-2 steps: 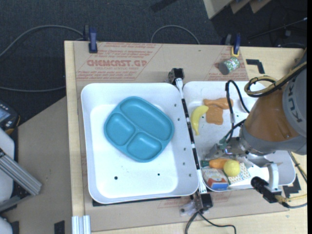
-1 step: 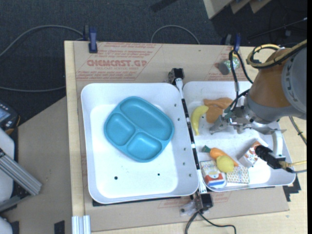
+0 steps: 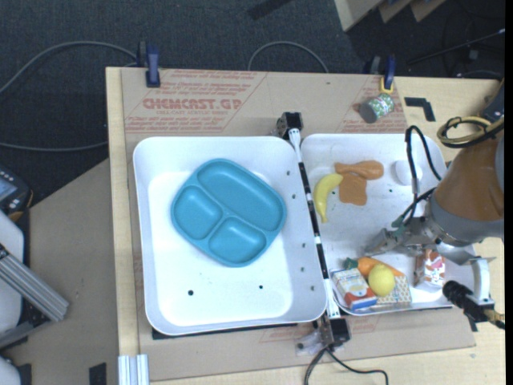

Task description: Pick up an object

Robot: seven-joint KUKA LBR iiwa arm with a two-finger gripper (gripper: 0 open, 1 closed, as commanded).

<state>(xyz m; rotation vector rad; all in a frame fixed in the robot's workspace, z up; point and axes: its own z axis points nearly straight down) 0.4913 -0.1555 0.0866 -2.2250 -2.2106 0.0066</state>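
The left bin point(image 3: 160, 215) holds a blue plate point(image 3: 228, 211). In the right bin point(image 3: 353, 147), a lemon point(image 3: 381, 281) lies near the front wall. Just above it, the gripper point(image 3: 390, 243) looks spread and empty; it should drop straight down and close squarely.

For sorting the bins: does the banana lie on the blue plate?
No, the banana lies in the right bin near its left wall, while the blue plate sits in the left bin.
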